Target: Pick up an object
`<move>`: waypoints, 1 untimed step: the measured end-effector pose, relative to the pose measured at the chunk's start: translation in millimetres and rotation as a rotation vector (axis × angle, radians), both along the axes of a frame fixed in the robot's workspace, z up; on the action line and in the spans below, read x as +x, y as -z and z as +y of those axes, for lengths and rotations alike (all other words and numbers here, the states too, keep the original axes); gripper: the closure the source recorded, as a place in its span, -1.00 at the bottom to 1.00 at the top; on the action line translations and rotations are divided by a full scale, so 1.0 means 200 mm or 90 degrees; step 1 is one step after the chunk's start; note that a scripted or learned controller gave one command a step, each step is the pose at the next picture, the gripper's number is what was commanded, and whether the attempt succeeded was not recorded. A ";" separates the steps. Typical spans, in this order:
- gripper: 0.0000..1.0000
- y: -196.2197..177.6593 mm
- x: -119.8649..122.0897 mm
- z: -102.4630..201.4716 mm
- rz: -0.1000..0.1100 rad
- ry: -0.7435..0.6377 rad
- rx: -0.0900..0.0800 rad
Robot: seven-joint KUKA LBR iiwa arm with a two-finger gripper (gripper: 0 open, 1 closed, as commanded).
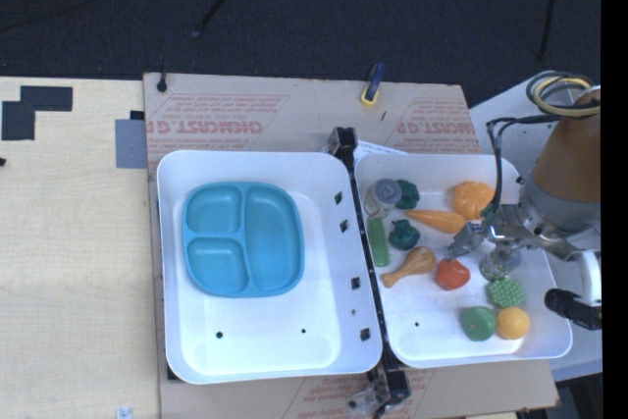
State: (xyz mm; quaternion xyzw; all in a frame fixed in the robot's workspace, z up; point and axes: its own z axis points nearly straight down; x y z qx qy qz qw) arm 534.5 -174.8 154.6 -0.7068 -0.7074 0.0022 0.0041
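The right bin (432, 348) holds several toy foods. Among them are a red tomato (451, 275), an orange carrot (437, 221), a tan drumstick (409, 267), an orange pepper (473, 198) and a green broccoli piece (405, 194). A green ball (479, 323) and an orange ball (512, 322) lie near the front right corner. My gripper (481, 254) hangs low over the bin's right half, just above and to the right of the tomato. Its two metal fingers stand apart, open, with nothing between them.
The left bin (196, 339) bears a blue divided plate (242, 238). A green stick (378, 240), a dark green piece (403, 235) and a grey item (383, 195) lie by the divider between the bins. A green textured block (505, 292) sits under the wrist.
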 end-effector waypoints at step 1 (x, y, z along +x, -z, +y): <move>-1.00 0.10 0.01 -0.04 -0.015 0.000 -0.005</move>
